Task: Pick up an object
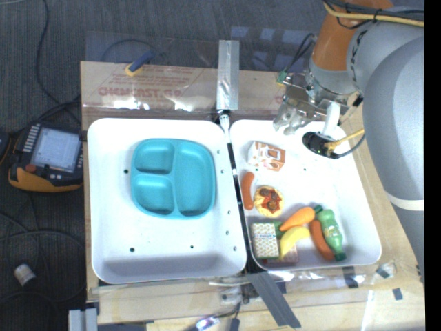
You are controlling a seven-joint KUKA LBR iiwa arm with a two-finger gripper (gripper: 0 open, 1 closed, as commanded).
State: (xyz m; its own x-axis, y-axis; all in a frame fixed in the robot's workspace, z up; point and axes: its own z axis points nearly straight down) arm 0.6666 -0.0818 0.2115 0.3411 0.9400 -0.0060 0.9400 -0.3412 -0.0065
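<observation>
Camera view: gripper open, empty, far edge right bin; drop straight onto carton, centre fingers.

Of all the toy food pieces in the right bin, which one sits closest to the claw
The white and orange carton. It lies at the far end of the right bin, just below the claw; the sausage, pizza and the rest lie farther toward the near end.
</observation>
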